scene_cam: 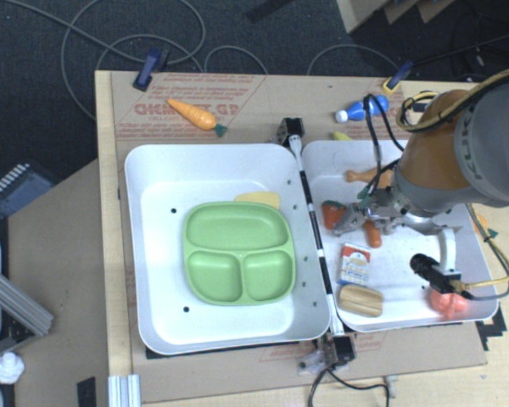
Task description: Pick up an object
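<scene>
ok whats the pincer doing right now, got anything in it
pincer: down in the right bin beside the red-orange toy; whether it is open, closed or holding anything cannot be told.

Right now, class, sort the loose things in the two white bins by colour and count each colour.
Green: 1, divided plate
Yellow: 1, flat piece
Orange-red: 2, toys
Tan: 2, bread roll, drumstick
Red-and-white: 1, small carton
Pink: 1, toy
Total: 8

Red letters on the brown cardboard (237, 100) at the upper middle are too blurry to read
</scene>
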`<state>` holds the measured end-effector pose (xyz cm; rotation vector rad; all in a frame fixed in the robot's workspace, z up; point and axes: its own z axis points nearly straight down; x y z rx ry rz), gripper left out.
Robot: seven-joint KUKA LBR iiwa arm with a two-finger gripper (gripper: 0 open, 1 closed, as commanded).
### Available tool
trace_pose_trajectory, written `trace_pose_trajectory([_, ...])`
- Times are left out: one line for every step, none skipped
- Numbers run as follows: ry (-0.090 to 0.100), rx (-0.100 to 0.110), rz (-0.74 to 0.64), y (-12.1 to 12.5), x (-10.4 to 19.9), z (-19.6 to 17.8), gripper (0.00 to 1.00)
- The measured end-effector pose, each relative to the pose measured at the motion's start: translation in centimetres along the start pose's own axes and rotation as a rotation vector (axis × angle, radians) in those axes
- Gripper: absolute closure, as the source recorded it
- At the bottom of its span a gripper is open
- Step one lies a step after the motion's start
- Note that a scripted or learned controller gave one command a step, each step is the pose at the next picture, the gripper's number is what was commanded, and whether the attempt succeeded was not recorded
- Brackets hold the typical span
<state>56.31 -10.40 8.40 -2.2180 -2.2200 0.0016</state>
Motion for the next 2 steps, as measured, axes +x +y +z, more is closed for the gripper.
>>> trace_pose_trajectory([-0.001,-0.003,0.001,0.0,0.0,-1.0,1.0])
trace_pose_trajectory([-0.001,-0.006,-0.001,3.4,7.0,-10.2,1.0])
